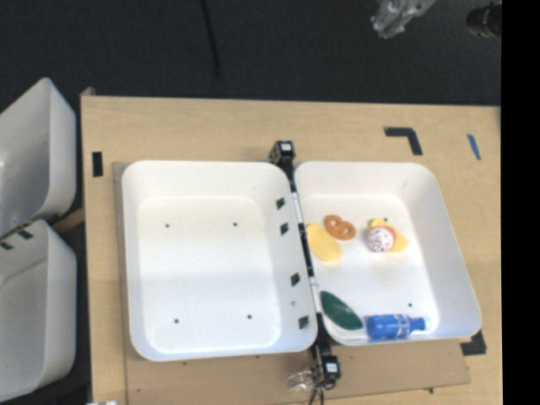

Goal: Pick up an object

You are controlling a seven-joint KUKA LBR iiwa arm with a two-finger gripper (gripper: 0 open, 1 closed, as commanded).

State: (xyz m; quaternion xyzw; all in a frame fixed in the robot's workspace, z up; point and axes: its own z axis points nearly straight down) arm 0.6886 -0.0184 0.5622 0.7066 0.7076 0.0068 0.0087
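Gripper (391,20) sits at the top of the camera view, right of centre, over the dark floor beyond the far edge of the bench (211,118). It is blurry and pale grey, only the wrist end shows, and it is tilted with its tip pointing down and left. Can't tell whether the claw is released or clenched; it is too small and smeared. It is well apart from both bins and touches none of the objects.

All the objects lie in the right bin (439,226):
- orange pretzel-shaped piece (339,227), left-centre of the bin
- yellow flat piece (324,245), just below-left of the pretzel, touching or nearly so, close to the bin's left wall
- white-and-pink ball (380,239), right of the pretzel, sitting against a small yellow item (397,242)
- dark green leaf-shaped object (341,310), near corner on the left side, against the wall
- blue bottle (394,326), lying on its side along the near wall, just right of the green object, cap end pointing right

Left bin (135,226) sits flush beside the right one, and small black clips (296,229) run along the shared seam. There are black tape corners (405,137) and a blue tape mark (474,147) on the bench behind the right bin. Two more white containers (29,154) stand off the bench at the left edge.
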